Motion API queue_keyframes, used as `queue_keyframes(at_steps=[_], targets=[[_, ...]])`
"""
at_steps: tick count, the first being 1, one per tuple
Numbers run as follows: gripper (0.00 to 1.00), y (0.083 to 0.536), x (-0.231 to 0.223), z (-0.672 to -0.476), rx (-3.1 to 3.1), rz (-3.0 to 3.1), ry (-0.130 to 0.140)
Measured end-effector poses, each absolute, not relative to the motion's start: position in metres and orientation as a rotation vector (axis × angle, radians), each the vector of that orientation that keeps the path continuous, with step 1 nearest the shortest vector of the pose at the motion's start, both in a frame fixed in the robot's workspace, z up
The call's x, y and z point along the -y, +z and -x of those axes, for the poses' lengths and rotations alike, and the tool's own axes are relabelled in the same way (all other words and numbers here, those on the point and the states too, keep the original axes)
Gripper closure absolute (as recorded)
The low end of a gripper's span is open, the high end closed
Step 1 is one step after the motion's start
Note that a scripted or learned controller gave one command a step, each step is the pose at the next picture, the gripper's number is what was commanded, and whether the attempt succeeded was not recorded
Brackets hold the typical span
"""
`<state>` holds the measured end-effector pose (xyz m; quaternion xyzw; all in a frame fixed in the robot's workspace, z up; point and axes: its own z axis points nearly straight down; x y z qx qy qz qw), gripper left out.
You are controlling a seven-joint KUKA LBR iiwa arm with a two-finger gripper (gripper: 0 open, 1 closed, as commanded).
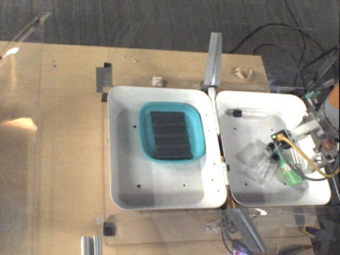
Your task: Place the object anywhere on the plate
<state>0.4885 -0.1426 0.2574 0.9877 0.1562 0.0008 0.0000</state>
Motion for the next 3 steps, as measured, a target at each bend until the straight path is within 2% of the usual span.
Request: queue_keyframes(at_steps=[3], targets=[[0.0,0.237,0.115,-0.488,-0.328,-3.125,0.001]])
